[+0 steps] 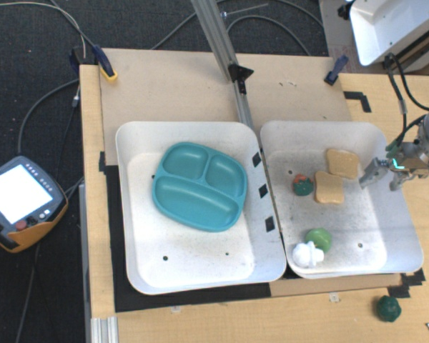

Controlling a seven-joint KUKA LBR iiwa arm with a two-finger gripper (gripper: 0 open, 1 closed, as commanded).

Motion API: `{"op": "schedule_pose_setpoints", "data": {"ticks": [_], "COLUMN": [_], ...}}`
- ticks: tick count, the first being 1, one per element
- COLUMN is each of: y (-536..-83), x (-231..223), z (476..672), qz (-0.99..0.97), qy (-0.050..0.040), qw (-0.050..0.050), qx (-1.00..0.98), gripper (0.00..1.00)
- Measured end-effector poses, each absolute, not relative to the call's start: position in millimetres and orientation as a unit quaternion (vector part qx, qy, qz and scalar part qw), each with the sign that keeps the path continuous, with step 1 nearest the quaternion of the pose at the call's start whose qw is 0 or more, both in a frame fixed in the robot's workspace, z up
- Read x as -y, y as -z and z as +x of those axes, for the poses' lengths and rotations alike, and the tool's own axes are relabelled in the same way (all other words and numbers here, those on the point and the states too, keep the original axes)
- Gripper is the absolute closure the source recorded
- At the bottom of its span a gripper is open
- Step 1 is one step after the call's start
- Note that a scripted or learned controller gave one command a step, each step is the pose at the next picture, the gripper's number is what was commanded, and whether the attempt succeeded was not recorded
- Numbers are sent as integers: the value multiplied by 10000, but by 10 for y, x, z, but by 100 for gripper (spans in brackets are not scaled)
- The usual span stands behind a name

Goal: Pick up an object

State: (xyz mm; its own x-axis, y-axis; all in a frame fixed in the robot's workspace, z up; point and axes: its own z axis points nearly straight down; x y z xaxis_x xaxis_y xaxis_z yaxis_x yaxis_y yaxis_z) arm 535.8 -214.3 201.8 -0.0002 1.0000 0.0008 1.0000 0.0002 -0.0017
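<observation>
While one teal plate (pixel 199 186) fills left bin (pixel 139 263), right bin (pixel 400 241) holds two tan blocks (pixel 342 163).

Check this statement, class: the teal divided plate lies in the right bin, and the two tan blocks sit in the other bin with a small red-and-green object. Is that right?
Not quite. The camera view shows the teal divided plate in the left bin, not the right. The rest stands: the two tan blocks sit in the other bin, with the small red-and-green object.
</observation>
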Motion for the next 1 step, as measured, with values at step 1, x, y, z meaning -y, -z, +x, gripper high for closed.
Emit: {"op": "schedule_pose_setpoints", "data": {"ticks": [1], "y": [-2028], "x": [2144], "z": [5364], "qz": [-7068], "qy": [2], "qw": [-1], "qx": [7074], "gripper": [0]}}
